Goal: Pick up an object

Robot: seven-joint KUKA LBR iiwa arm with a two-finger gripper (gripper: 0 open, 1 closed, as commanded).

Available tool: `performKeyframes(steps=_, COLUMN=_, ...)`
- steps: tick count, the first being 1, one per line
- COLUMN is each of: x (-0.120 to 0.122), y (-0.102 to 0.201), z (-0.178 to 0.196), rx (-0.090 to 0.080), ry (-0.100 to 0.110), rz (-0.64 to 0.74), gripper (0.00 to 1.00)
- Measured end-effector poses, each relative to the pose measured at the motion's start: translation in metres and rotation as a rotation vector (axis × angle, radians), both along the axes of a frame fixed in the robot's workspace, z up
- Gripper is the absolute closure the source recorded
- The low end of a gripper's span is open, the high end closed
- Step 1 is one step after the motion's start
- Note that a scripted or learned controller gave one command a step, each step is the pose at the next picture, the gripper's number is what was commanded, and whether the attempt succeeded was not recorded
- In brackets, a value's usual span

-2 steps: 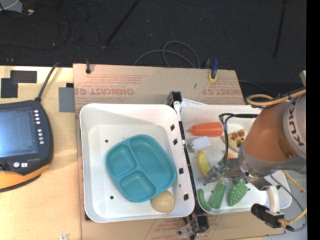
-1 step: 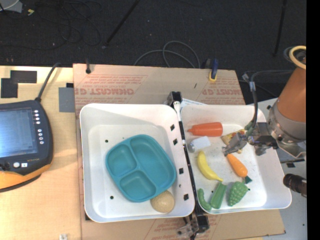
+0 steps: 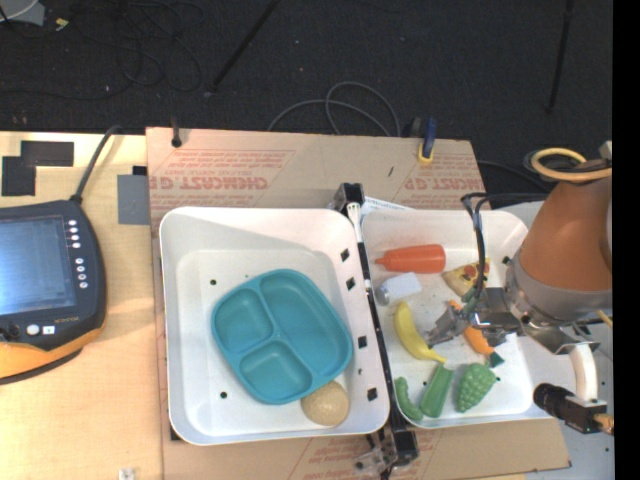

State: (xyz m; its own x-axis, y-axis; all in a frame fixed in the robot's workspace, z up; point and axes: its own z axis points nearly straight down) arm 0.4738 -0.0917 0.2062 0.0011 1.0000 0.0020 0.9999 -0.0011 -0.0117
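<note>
In the right bin, a shallow tray of smooth white plastic, the gripper hung low over the floor beside a scatter of toy food. Whether it was released or clenched could not be told; its dark metal tip was tangled in view with a small orange piece, and nothing was plainly grasped. Just left of it lay a curved yellow banana, glossy and tapering. Below sat a bumpy green piece, knobbled like a cone, beside a smooth green pod and a bent green strip. Near the bin's far wall rested a long orange-red cylinder with rounded ends, and a pale blocky lump just under it. The left bin held a teal divided plate, matte, with three soft-cornered compartments, and a round beige ball touching its near edge. Brown printed cardboard lay beneath both bins on the worktop.
</note>
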Motion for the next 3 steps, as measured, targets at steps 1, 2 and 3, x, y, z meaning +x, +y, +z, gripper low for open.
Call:
performKeyframes(steps=1, x=0.0, y=-0.001, z=-0.125, rx=-0.002, ry=-0.006, rz=0.0, gripper=0.0)
performKeyframes(steps=2, x=0.001, y=-0.003, z=-0.109, rx=-0.001, ry=-0.008, rz=-0.006, gripper=1.0)
performKeyframes(steps=3, x=0.003, y=0.061, z=-0.014, rx=0.001, ry=-0.016, rz=0.007, gripper=1.0)
